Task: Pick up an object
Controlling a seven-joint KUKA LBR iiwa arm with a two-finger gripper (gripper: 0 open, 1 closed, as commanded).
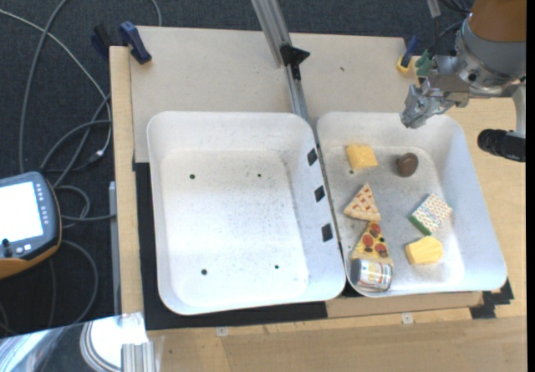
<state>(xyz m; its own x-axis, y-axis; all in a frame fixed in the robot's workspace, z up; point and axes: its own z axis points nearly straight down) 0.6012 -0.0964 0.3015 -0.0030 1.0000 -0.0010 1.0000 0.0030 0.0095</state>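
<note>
Two shallow white bins sit side by side on a tan worktop (209,69). The left bin (230,211) has only small dark dots on its floor. The right bin (476,211) holds all the little things. At the far side of that bin lies a yellow block (361,156), and just to its right is a small brown ball (406,164); the two are near each other but not touching. In the middle lies a pizza slice (362,204), and nearer to us is a second pizza slice (371,242) with dots on it. A shiny can (371,275) lies on its side at the near edge of the bin, touching the tip end of that second slice. On the right side there is a checkered block (430,213), and just near it sits a yellow cheese piece (424,251). The grey arm with its orange band (500,2) comes in from the right. Its end effector (415,114) hangs over the far rim of the right bin, just past the brown ball, and it is above the things, not touching any of them. Nothing sits between its tips, but I cannot tell if it is spread or pinched. A slanted metal rail (263,2) crosses the far part of the worktop. A blue clamp (134,41) grips the far left corner.
</note>
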